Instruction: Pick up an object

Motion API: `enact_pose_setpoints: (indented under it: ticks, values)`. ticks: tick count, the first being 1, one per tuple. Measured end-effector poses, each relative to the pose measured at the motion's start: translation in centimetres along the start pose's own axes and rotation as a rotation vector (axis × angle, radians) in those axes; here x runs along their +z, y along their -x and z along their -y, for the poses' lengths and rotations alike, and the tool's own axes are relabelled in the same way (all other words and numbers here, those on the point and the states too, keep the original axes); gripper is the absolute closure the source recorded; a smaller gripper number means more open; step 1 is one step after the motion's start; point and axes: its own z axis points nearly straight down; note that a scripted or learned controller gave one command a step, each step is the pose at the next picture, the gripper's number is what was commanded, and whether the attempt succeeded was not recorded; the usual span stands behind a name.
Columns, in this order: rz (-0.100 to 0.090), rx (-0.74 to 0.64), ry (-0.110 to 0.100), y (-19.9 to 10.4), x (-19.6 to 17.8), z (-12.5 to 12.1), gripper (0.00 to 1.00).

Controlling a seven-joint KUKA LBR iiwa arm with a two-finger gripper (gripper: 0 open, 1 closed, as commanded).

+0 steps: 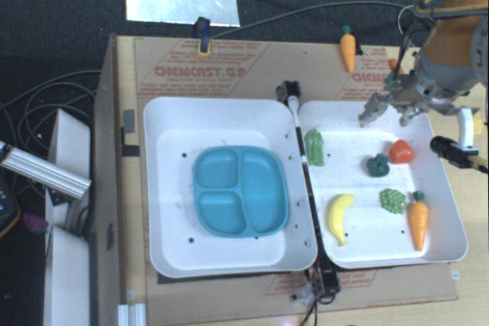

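Observation:
The right bin (451, 240) holds several toy foods: a green vegetable (314, 146) by its left wall, a yellow banana (339, 217), a dark green broccoli (377, 165), a red tomato (400, 152), a green bunch of grapes (393, 200) and an orange carrot (417, 220). My gripper (390, 111) hangs over the bin's far right part, above and behind the tomato. Its two fingers are spread apart with nothing between them.
The left bin (164, 126) holds a blue divided plate (240, 190). A second orange carrot (348, 50) lies on the board behind the bins. Clamps sit at the bins' shared wall, one at the back (289, 93) and one at the front (327, 282).

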Motion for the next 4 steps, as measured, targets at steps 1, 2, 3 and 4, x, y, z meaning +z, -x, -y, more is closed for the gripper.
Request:
enact_pose_setpoints:
  ticks: [1, 2, 3, 4]
  values:
    - [0.001, 0.003, -0.005, 5.6, 9.3, 5.5, 0.0]
    - [0.0, -0.001, -0.001, 4.3, 11.9, 4.2, 0.0]
    - [0.001, -0.003, 0.002, 4.4, 10.8, 4.1, 1.0]
    - [-0.002, -0.003, 0.003, -3.9, 4.3, 5.1, 1.0]
